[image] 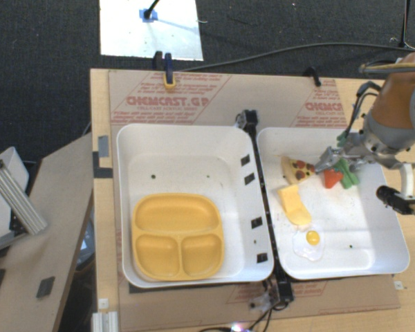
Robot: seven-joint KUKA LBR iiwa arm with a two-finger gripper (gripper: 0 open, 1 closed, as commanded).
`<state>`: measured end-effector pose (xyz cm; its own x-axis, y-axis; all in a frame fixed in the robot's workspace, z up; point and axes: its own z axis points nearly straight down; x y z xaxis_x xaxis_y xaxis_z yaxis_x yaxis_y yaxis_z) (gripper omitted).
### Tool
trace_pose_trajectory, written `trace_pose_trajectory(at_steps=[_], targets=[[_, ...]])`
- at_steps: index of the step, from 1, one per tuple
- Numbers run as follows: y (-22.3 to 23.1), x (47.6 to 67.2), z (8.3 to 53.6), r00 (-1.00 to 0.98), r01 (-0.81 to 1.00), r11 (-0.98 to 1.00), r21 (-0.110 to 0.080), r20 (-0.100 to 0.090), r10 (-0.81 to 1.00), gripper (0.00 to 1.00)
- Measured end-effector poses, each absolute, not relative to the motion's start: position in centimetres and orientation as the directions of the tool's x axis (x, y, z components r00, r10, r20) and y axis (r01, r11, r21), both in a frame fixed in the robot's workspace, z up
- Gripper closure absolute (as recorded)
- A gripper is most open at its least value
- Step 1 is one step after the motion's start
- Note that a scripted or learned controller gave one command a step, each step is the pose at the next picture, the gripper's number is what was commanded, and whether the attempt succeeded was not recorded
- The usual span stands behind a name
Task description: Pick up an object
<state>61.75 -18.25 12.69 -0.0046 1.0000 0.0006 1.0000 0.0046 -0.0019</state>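
My gripper (340, 164) hangs over the upper middle of the right bin (387, 254), reaching in from the right. Directly under and in front of it lie a small red-orange piece (331, 180) and a green piece (348, 175), side by side and touching. The gripper's body covers the tops of both, so I cannot see whether either one is held. A pizza slice (297, 169) lies to the left of them. Below it are a yellow cheese wedge (294, 205) and a fried egg (310, 241).
The left bin (187, 151) holds a yellow divided tray (179, 236) at its front. A black divider with clips (257, 192) runs between the bins. The arm's grey and orange wrist (400, 106) stands over the right bin's far right corner.
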Motion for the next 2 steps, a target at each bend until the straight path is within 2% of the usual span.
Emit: trace_pose_trajectory(at_steps=[1, 2], targets=[[-18.3, 62.1, 8.9, -0.004, 1.0, 0.004, 0.007, -0.003, 1.0, 0.0], [-18.4, 62.2, 10.1, -0.004, 1.0, 0.005, 0.015, -0.006, 1.0, 1.0]])
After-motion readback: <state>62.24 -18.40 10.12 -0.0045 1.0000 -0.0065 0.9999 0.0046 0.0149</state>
